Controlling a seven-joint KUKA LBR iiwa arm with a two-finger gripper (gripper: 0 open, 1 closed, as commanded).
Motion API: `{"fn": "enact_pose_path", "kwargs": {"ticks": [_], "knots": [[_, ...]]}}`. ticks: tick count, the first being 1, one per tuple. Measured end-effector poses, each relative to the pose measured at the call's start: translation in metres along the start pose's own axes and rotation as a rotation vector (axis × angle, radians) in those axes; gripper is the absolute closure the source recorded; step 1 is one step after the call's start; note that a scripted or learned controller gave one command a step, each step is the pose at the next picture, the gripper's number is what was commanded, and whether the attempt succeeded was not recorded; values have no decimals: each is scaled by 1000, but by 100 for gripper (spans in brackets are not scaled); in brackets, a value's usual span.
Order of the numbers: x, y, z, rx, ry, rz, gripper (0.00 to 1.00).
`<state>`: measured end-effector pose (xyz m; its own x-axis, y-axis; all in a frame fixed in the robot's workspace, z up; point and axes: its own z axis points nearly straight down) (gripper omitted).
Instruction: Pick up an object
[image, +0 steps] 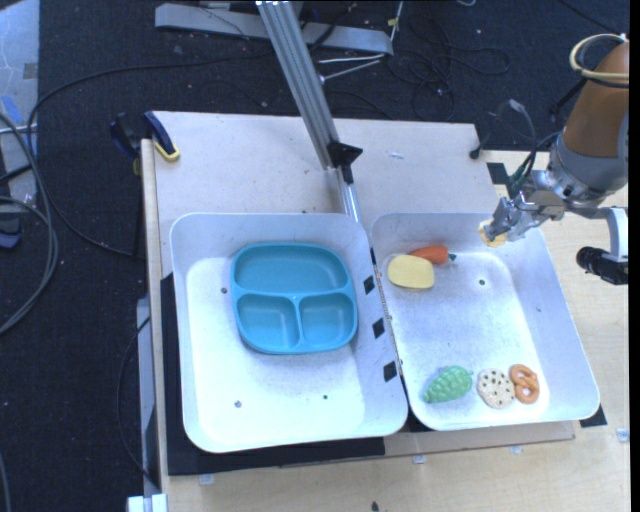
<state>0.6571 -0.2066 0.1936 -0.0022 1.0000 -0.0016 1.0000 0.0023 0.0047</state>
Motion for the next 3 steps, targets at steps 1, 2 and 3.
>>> {"fn": "enact_pose_path", "kwargs": {"ticks": [1,2,3], "knots": [[1,2,-64,-1,0,0,100],[52,-7,-70,5,2,-1,100],[98,-9,-58,6,1,-2,100]]}}
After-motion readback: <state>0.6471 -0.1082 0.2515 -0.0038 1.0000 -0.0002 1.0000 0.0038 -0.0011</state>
